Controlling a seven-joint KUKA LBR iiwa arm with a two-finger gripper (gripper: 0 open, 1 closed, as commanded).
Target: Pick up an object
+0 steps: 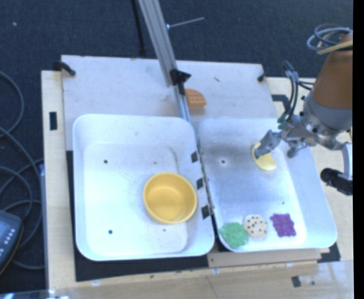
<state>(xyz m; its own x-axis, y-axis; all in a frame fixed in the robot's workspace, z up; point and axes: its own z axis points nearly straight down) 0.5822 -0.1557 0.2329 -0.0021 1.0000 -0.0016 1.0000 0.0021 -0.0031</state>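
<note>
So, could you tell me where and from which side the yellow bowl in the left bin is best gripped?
Probably on its rim, from straight above. The yellow bowl sits upright and open, so a finger can drop inside and one outside the wall. It stands apart from the left bin walls, leaving room all round.

The bench fills mid-frame, pale wood under a white board. Two white bins lie side by side on it: left bin, right bin. An orange block sits upper centre.

Robotics lab: bench with bins, loose cables, camera mast.
</note>
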